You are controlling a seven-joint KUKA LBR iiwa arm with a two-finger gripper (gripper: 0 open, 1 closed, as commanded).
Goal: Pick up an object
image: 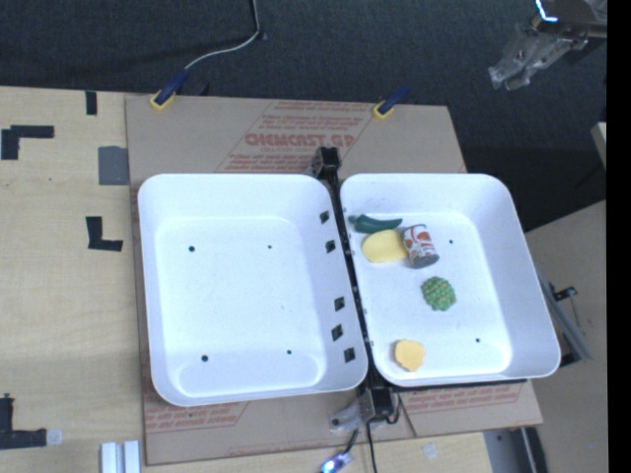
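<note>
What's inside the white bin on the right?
Inside the right bin lie a yellow lemon, a green pepper, a small can, a green bumpy ball and a yellow-orange piece. Whatever sits beneath them is covered.

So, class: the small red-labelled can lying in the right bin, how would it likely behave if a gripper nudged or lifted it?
The can seems to lie on its side, so a nudge would probably roll it. It looks rigid, so it should keep its shape when squeezed. Its curved wall may slip between fingers, and the yellow lemon-like piece close beside it could crowd a grasp.
</note>
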